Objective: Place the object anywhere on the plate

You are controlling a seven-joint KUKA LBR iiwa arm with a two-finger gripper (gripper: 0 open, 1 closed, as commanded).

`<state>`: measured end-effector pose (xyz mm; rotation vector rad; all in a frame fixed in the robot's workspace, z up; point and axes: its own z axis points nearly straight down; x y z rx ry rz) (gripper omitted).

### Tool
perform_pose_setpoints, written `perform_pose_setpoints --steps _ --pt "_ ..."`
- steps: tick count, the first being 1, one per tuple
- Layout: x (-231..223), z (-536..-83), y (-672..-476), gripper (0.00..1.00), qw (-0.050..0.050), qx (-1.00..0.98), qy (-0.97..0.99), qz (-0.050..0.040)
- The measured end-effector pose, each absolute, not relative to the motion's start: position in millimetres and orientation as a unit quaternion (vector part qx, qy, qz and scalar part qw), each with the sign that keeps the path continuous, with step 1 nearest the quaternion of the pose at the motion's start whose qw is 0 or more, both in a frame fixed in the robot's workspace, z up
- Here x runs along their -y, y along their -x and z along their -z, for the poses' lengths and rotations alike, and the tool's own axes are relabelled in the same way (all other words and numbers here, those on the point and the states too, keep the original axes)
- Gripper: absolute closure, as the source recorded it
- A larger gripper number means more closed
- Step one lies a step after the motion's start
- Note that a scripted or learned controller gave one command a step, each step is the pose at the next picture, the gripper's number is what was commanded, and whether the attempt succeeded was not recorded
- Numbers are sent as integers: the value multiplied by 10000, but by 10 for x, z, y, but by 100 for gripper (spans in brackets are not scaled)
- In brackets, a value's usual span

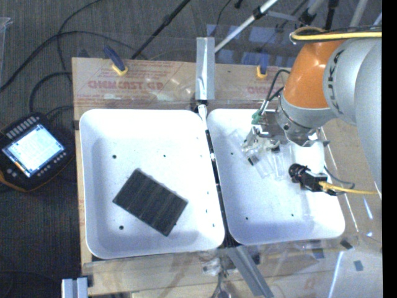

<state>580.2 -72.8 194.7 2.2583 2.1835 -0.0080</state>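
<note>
On the tabletop (139, 82), we move the claw (260, 148), its state unclear, from the right bin (248, 210) toward the dark plate (150, 202).

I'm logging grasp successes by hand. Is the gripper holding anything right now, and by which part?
Cannot be told. The gripper hangs over the right bin; its translucent tip is too blurred to show anything held.

Plate (150, 202): dark grey, rectangular, ribbed slab; lies flat, turned at a slant, on the left bin's (99, 129) floor. Position: well apart from the gripper (260, 149), to its left and lower in view.
</note>
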Motion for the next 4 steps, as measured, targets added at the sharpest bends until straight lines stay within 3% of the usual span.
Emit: perform_pose_setpoints --steps 1,2,4 --pt "-248 -1827 -6571 100 -3 -7335 -6797 15" --pt "-928 -2191 -6680 100 5 -6938 -7201 15" --pt "-2331 -1872 -6632 100 7 -5065 -8623 25"
